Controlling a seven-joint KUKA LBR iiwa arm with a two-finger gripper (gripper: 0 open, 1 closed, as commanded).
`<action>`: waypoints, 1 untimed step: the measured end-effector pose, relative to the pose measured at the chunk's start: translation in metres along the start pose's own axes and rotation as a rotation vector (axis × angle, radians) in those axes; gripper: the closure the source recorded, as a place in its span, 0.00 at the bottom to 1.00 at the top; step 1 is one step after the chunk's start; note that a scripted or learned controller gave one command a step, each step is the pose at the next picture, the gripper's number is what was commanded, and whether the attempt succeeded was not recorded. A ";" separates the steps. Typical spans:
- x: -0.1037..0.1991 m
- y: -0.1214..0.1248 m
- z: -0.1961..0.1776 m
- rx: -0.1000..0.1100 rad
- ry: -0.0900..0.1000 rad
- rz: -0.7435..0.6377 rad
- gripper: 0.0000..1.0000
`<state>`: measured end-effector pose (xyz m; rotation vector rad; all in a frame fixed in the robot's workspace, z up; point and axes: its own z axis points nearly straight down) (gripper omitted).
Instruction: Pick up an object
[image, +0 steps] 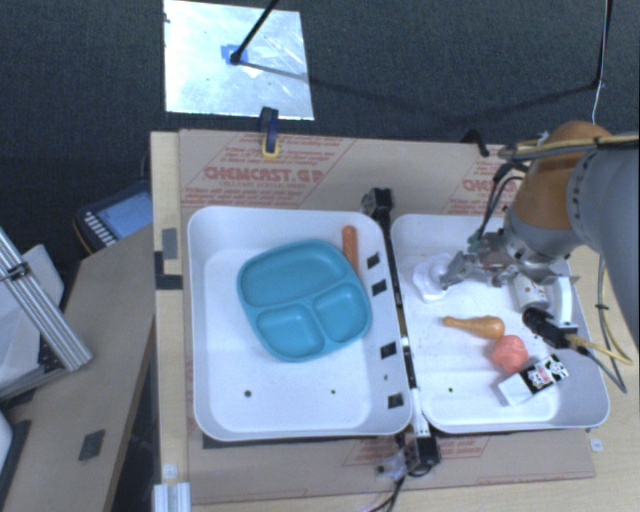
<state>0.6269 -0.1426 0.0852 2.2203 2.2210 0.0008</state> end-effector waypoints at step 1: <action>0.000 0.001 -0.012 -0.004 -0.001 0.000 1.00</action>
